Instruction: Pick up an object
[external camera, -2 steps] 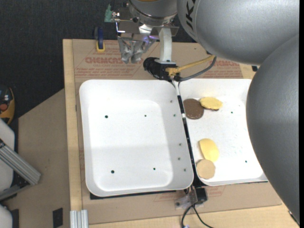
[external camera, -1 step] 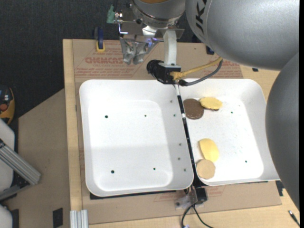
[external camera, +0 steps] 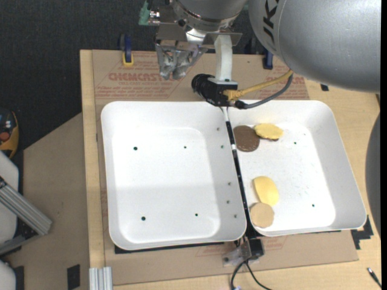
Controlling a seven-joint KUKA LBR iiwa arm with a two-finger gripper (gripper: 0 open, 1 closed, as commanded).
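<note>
Four flat pieces lie in the right bin [external camera: 338, 162], any of them a fair pick. A brown disc [external camera: 246, 139] sits at about ten o'clock in that bin, close against the divider between the bins, with a yellow piece [external camera: 268, 131] touching its upper right edge. Toward seven o'clock a second yellow piece [external camera: 266, 190] lies just above a tan disc [external camera: 262, 215], the two touching or nearly so, the tan one close to the bin's near left corner.

The left bin [external camera: 121, 180] lies alongside. The gripper [external camera: 174, 65] hangs at twelve o'clock beyond the left bin's far rim, over the printed cardboard [external camera: 97, 162], well apart from all four pieces. Nothing is seen between its fingers; whether they are spread or closed cannot be told from this blurred slant.

The risks come from how the pieces lie. All look thin and flat, so fingers may skid over the top or close on nothing. The brown disc hugs the divider wall, leaving little room for a finger on that side. Each pair is so close that a descent on one would likely nudge or drag its neighbour. A cable [external camera: 266, 89] trails across the far rim of the right bin and could snag the arm's travel.
</note>
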